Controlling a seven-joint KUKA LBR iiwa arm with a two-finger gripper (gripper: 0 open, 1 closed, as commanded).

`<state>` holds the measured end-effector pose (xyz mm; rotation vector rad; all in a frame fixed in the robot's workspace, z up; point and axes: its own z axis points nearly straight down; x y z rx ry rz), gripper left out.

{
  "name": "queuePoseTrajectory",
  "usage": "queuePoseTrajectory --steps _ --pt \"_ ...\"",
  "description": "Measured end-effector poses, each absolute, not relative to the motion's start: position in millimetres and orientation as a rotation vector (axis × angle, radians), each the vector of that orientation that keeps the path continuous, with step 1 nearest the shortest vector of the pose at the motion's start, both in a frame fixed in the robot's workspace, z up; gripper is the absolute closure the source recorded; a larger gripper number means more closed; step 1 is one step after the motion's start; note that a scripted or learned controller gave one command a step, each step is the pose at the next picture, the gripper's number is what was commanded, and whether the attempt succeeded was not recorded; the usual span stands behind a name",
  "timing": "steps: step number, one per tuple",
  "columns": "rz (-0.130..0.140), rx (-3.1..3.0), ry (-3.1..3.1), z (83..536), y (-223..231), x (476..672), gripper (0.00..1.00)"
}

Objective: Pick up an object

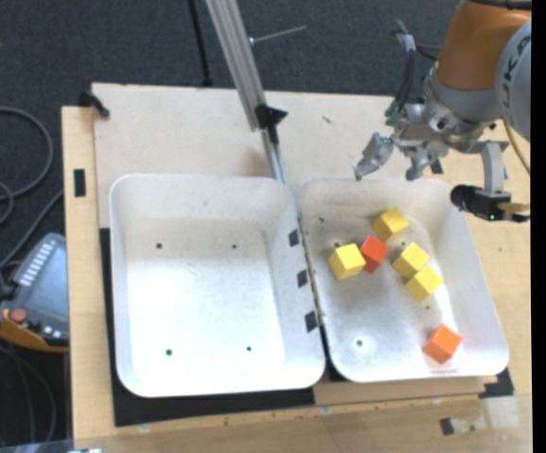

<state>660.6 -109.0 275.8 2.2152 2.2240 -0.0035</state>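
Observation:
Several small blocks lie in the right bin: a yellow cube touching a red-orange block, a yellow block behind them, two more yellow blocks close together, and an orange cube near the front right corner. My gripper hangs open above the bin's back rim, its two fingers spread apart with nothing between them. It is behind and above the blocks, apart from all of them.
The left bin stands beside the right one. A slanted aluminium post rises from the bench between the bins' back edges. Cables and a handheld pendant lie off the bench at the left.

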Motion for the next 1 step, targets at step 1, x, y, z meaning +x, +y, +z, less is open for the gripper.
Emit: queuePoseTrajectory --steps 1 --pt "-0.009 2.227 2.218 184.5 -162.2 678.9 0.00"
